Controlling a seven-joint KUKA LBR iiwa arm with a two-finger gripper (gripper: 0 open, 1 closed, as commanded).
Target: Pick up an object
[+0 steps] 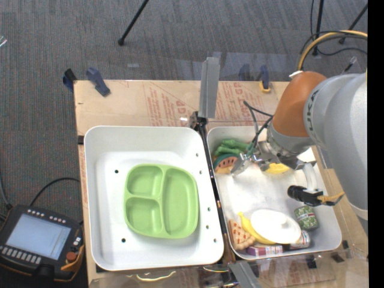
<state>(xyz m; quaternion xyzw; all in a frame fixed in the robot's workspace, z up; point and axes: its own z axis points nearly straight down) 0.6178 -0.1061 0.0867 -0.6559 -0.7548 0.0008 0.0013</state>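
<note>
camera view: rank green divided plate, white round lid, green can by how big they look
1. green divided plate, clearly largest
2. white round lid
3. green can, smallest, though partly hidden

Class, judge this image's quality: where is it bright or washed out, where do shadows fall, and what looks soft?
Camera view: even overhead light; the white bins look bright, nearly washed out; a soft shadow rims the green tray; the arm close to the lens looks slightly soft.

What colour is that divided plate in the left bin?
Light green, seen in the camera view.
</note>
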